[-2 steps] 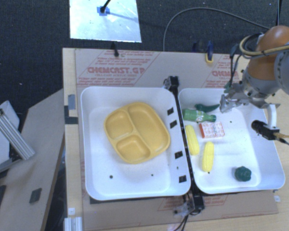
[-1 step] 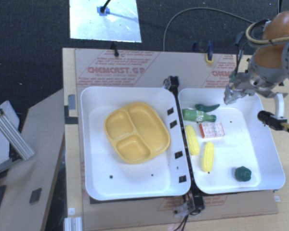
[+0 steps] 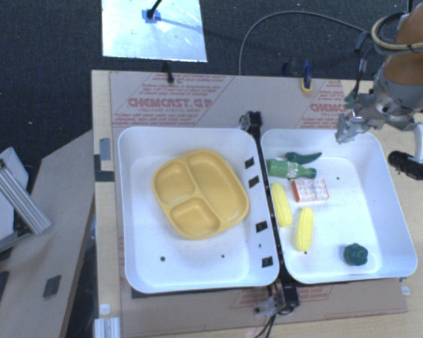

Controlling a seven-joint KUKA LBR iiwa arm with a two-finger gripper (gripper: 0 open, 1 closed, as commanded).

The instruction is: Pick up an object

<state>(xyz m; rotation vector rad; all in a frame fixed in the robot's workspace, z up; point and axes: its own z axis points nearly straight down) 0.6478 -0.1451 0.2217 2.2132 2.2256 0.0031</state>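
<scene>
Right now my tool (image 3: 347, 129) hangs over the far right corner of the right bin (image 3: 398, 210), just above its rim, and I cannot tell how it is set from this angle. It holds nothing that I can see. My arm comes in from the right, the orange band (image 3: 417, 21) showing above the wrist.

All the pickable things lie in the right bin. A green bottle (image 3: 290, 168) lies on its side near the divider, with a dark green pepper-like piece (image 3: 303, 158) just behind it. A small red-and-white box (image 3: 309, 190) sits beside them. 2 yellow corn cobs (image 3: 281, 204) lie nearer the front, 1 along the divider and the other (image 3: 304, 229) just to its right. A dark green broccoli-like lump (image 3: 355, 254) rests alone in the front right corner.

On the desk (image 3: 197, 97), the left bin (image 3: 137, 259) carries a yellow 3-compartment tray (image 3: 199, 193).
</scene>
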